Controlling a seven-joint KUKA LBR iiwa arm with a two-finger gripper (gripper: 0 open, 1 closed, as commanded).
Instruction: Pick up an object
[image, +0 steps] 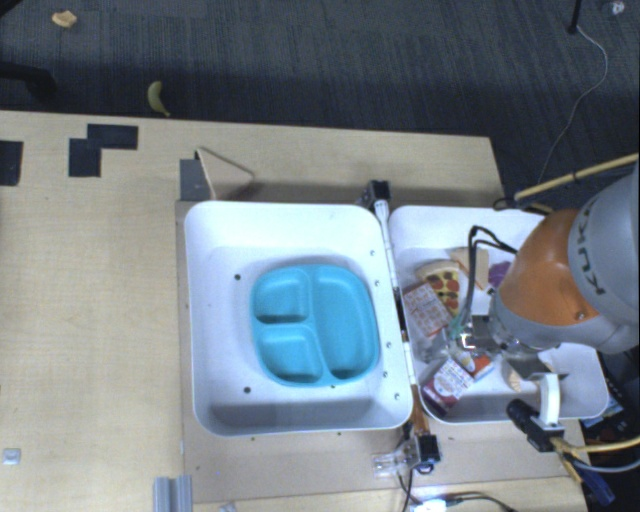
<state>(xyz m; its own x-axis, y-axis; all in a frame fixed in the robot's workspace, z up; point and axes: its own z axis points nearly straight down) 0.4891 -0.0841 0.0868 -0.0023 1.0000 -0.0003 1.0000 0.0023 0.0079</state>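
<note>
The right bin (425, 228) holds several small items. A pizza-slice toy (443, 277) lies near its middle, with a printed packet (425, 309) just below it. A red and white packet (449, 381) rests at the front left corner, and a tan piece (482, 266) sits further back. My gripper (463, 339) hangs low over the bin between the printed packet and the red and white packet. The grey and orange wrist (545, 285) covers the bin's right half. Nothing shows clearly between the fingers.
The left bin (215, 300) holds a blue divided tray (315, 322). A ridge (392, 290) separates the two bins. The pale bench (90, 330) stretches to the left, with black marks at its far left corner.
</note>
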